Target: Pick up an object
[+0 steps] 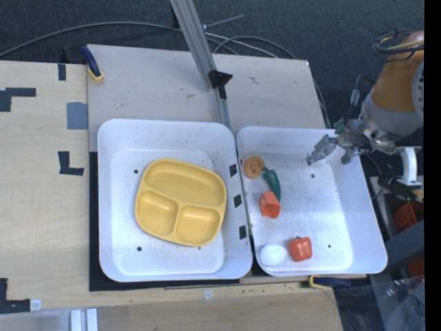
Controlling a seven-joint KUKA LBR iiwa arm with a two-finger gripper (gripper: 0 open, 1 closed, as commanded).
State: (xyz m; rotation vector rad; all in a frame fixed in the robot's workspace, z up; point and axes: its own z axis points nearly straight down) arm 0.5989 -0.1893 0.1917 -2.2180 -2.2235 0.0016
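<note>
Along the right bin (358, 212) you are seeing five small things: one orange carrot (270, 205) with its green top (273, 181), long axis running toward the far rim; one tan disc (254, 166); one white ball (273, 255); one red pepper (300, 248). One yellow divided plate (180, 201) is lying in the left bin (114, 185). Over the right bin's far right edge, the gripper (332, 150) is hovering, fingers spread, holding nothing.

Both bins, left (110, 185) and right (344, 212), look like white plastic, matt and finely speckled. The yellow divided tray (180, 202) reads as smooth plastic with a soft sheen. The white ball (273, 254) appears smooth. A ribbed metal rail (193, 26) is seen, satin grey. The bench top (34, 185) looks like pale matt wood laminate.
</note>
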